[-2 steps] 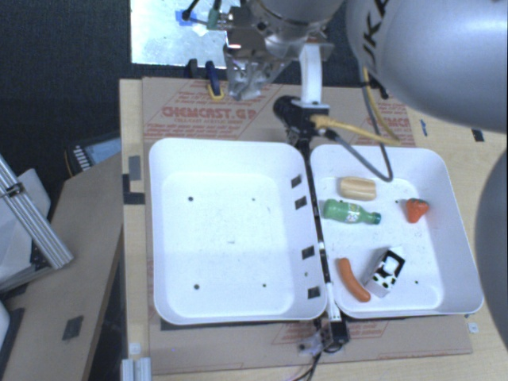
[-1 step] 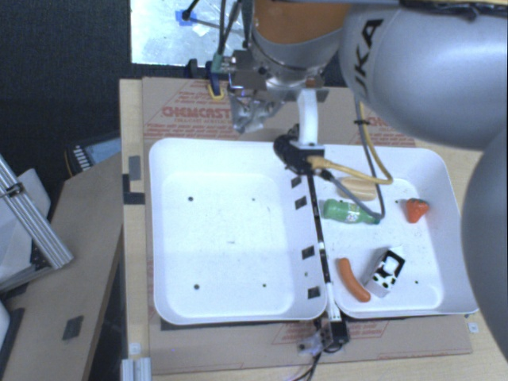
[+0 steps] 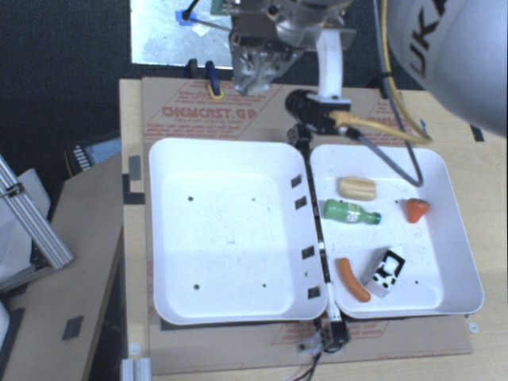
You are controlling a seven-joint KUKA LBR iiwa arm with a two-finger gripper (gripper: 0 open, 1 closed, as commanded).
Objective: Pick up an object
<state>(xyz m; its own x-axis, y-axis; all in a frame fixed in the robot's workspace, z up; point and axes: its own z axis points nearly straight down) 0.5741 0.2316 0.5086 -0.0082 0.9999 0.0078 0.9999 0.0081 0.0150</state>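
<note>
We count five objects in the right bin (image 3: 452, 213): one bread roll (image 3: 356, 187), one green bottle (image 3: 350, 212), one strawberry (image 3: 416, 209), one sausage (image 3: 353, 279) and one black-and-white carton (image 3: 386, 271). The left bin (image 3: 159, 236) offers open room. The gripper (image 3: 254, 74) hangs beyond the far rims; its state we cannot tell.

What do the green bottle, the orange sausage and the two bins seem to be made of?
Green bottle: probably plastic, glossy, with a pale highlight along its side. Orange sausage: likely toy plastic or rubber, smooth and evenly coloured. Left bin and right bin: thin moulded white plastic, seemingly matte, with rounded corners and rims. The picture is too coarse to be certain.
</note>
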